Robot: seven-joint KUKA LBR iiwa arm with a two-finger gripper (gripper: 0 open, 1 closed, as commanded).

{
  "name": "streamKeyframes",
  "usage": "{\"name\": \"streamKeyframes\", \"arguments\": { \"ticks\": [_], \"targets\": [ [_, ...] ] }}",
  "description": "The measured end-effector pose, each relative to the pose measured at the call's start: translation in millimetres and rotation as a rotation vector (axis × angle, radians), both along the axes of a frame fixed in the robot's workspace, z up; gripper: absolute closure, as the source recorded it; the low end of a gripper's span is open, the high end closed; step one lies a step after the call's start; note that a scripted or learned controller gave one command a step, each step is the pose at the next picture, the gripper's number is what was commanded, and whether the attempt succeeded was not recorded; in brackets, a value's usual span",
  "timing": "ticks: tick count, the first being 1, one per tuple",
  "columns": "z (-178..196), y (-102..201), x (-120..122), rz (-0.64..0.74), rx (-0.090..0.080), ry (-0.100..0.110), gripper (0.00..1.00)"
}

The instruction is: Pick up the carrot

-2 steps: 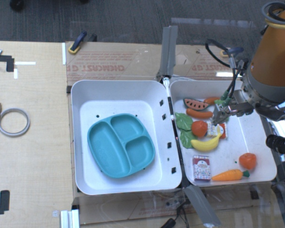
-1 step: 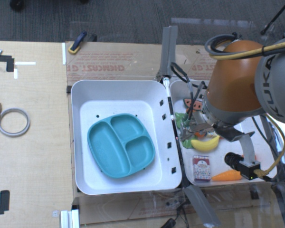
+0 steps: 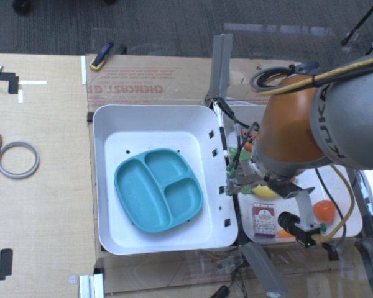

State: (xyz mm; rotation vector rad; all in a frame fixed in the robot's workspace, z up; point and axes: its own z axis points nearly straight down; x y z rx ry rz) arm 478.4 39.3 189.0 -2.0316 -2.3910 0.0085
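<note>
Two shallow white bins (image 3: 105, 166) are sitting side by side on the wooden bench (image 3: 37, 141); a teal divided plate (image 3: 158, 190) is lying in the left one. At three o'clock, the grey-and-orange arm (image 3: 298, 129) is hanging over the right bin, where a slim orange carrot (image 3: 286, 233) is peeking out at five o'clock beside a red-and-white packet (image 3: 265, 220).

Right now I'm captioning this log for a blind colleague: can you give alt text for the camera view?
A grey arm with an orange band reaches from the right over the right bin, covering much of it. The left bin holds a blue divided plate. Beside the arm lie a small red-and-white packet and an orange ball.
</note>
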Motion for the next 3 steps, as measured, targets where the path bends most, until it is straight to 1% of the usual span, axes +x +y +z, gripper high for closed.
{"name": "streamKeyframes", "arguments": {
  "ticks": [1, 2, 3],
  "targets": [
    [7.1, -0.8, 0.7, -0.003, -0.001, 0.004, 1.00],
    [152.4, -55.3, 13.3, 0.028, -0.003, -0.004, 1.00],
    [-0.1, -28.3, -1.3, -0.048, 0.000, 0.000, 1.00]
  ]
}}
